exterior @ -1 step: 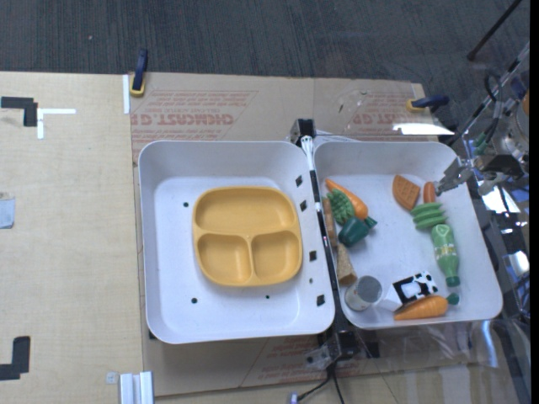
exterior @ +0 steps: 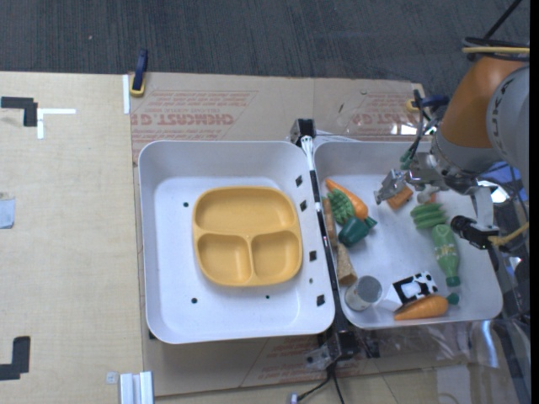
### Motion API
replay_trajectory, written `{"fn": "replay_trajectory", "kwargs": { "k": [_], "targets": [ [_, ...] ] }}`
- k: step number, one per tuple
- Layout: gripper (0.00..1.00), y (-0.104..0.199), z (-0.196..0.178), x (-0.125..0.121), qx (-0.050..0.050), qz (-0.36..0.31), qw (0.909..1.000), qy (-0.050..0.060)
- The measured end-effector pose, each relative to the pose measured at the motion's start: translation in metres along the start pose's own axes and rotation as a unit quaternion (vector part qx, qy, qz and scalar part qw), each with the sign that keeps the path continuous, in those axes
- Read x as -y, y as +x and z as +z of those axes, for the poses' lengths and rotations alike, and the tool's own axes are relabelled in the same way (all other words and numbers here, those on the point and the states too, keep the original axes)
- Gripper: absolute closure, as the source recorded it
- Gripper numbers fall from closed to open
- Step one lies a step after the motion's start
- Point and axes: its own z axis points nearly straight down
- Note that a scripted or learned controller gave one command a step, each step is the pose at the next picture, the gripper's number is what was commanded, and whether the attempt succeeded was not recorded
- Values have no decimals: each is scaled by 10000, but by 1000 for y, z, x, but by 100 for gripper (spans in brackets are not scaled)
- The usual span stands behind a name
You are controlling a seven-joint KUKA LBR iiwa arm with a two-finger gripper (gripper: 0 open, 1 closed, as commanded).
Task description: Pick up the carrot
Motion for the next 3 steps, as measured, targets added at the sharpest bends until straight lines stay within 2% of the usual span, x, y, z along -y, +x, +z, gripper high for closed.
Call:
{"fn": "replay_trajectory", "kwargs": {
  "k": [1, 2, 3],
  "targets": [
    [0, 57, 10, -23, 42, -148, 9999, -12],
    [0, 64, 13, -10, -2, 2249, 9744, 39],
    [100, 64, 5, -9, 14, 2212, 9752, 51]
  ]
}}
